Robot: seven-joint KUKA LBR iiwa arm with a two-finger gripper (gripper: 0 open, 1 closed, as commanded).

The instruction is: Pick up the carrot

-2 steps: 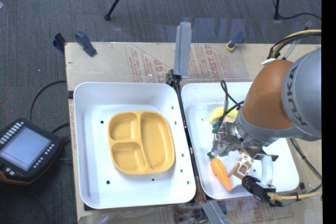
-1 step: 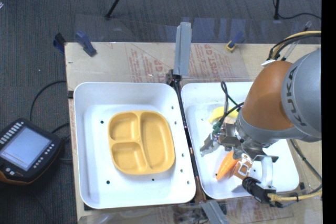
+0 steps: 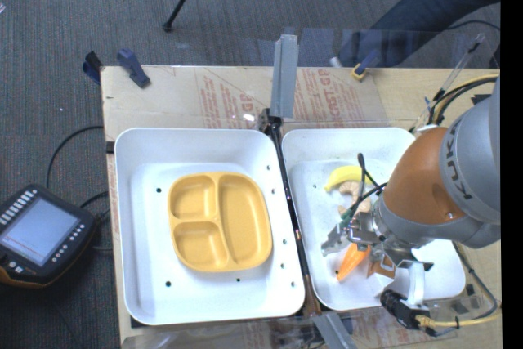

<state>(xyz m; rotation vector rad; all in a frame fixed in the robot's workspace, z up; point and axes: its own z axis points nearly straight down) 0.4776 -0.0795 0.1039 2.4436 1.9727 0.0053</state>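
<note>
A yellow divided plate (image 3: pixel 219 221) is sitting in the left bin (image 3: pixel 131 176). In the right bin (image 3: pixel 310 147), a banana (image 3: pixel 343 176) is lying near the middle. Just below it, the gripper (image 3: pixel 353 245) is reaching down over the carrot (image 3: pixel 352 261), which is lying toward the bin's near edge; how far the jaws are standing apart cannot be told.

My arm (image 3: pixel 482 167) is a fat grey tube with a glossy orange band (image 3: pixel 421 184) above the wrist. Black, yellow and green cables run beside the gripper (image 3: pixel 353 239), which is dull grey metal.
</note>
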